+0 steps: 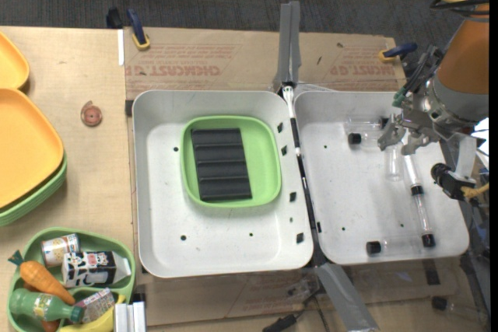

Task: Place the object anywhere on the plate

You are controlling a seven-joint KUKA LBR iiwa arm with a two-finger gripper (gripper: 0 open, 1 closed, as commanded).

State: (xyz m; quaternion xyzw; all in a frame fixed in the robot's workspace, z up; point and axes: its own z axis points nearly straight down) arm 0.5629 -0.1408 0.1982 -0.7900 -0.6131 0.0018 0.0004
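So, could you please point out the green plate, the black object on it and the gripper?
green plate [268, 167]: camera view, right rim.
black object [222, 164]: camera view, middle of its ridged top.
gripper [398, 138]: camera view, between the fingertips.

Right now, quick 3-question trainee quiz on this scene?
1. True or false: the black block lies on the green plate.
2. The end effector is over: A) the plate B) the right bin C) the bare bench.
3. Fill in: the plate sits in the ___ bin.

Key: 1 true; 2 B; 3 left, meaning the left bin.
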